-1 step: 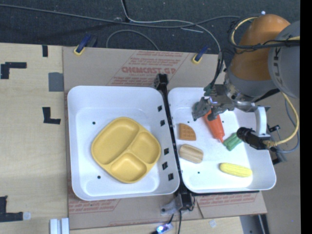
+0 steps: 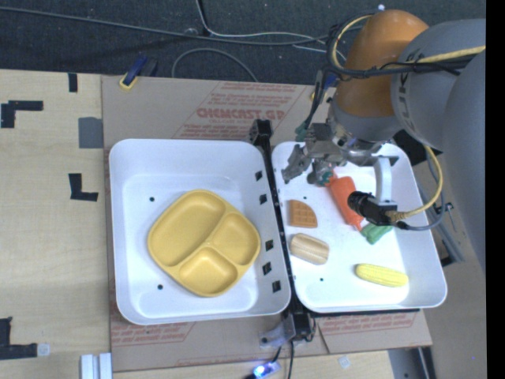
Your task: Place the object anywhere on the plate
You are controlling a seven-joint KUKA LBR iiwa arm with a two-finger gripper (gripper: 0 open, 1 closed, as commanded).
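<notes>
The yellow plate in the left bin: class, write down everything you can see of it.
The yellow plate is a rounded, glossy dish that looks like plastic, split by raised ridges into three compartments: one long one toward the upper left and two smaller ones toward the right and bottom. It lies flat and upright on the floor of the left bin, turned at a slant to the bin's walls and apart from them. Nothing lies on it, and nothing but the bin floor touches it.
</notes>
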